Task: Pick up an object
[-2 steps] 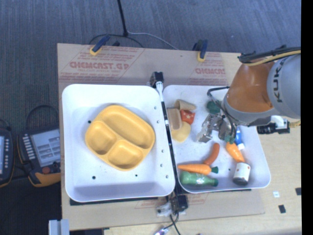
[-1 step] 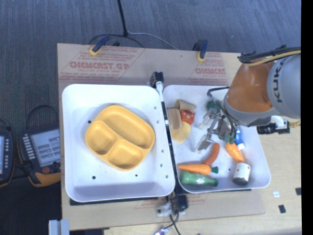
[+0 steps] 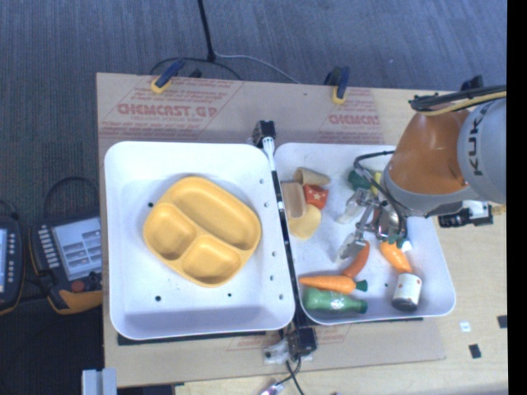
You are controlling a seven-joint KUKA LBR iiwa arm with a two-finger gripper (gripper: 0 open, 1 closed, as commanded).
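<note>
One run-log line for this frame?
arm: over right bin | gripper: above carrot | left bin: yellow tray

From my station the feed is bright and even, daylight-toned, with light seemingly from overhead, though I can't place the source. The white bins [image 3: 198, 159] wash out slightly, their walls nearly losing detail. Shadows are soft and short; the yellow tray [image 3: 202, 230] casts a faint one toward six o'clock. The whole frame is mildly soft and grainy. The carpet [image 3: 99, 23] at eleven o'clock reads darker, bluish. The arm [image 3: 436, 167] carries a dull sheen.
</note>
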